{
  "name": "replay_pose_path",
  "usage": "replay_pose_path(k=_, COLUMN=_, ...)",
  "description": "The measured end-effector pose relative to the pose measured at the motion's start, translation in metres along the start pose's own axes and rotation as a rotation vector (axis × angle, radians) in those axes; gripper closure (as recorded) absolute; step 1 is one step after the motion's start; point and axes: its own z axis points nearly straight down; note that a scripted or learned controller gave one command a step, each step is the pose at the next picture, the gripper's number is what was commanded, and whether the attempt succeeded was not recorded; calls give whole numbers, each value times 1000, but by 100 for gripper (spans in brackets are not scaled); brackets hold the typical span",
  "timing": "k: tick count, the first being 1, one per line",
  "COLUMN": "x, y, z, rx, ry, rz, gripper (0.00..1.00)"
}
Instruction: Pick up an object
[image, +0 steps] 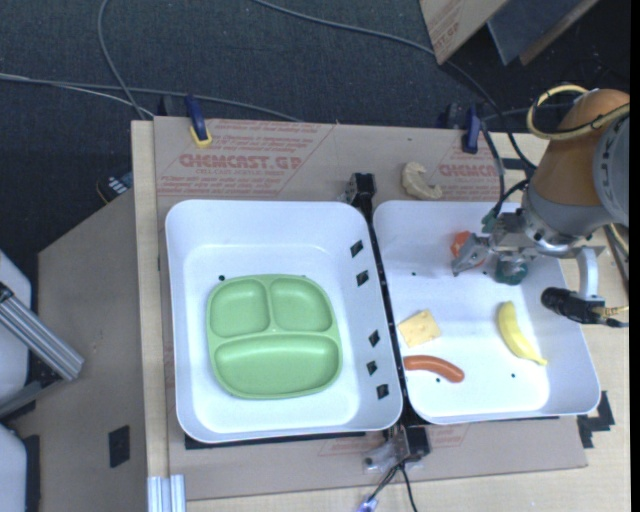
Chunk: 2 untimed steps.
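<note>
A bench (260, 150) covered in brown cardboard with red lettering is seen from above at a slant, carrying two shallow white bins side by side. The left bin (185, 300) holds a pale green plate (273, 335) divided into three compartments, two small ones toward the far side and one wide one toward the near side; it lies flat in the middle of that bin. The right bin (560, 390) holds several small toy foods: a yellow wedge of cheese (419, 327) near its left wall, a red-orange sausage (433, 368) just nearer the camera from the cheese, and a yellow banana (519, 331) toward the right side, well apart from both. A small red-orange object (460, 243) sits near the far left part of this bin, just beside the gripper; what it is cannot be told. The grey arm with its orange band (580, 150) reaches in from the right and points down into the far part of the right bin. Its gripper (488, 255) is low over the bin floor, and its metal fingers appear spread apart with nothing seen between them. On the cardboard beyond the right bin lies a small tan curved object (422, 180). Two blue clamps (198, 120) grip the far edge of the bench.
</note>
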Motion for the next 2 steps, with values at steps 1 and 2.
replay_pose_path(k=1, x=2, y=0, z=36, rx=-2, ry=1, rz=0, gripper=0)
replay_pose_path(k=2, x=1, y=2, z=22, rx=-6, ry=0, rz=0, gripper=100)
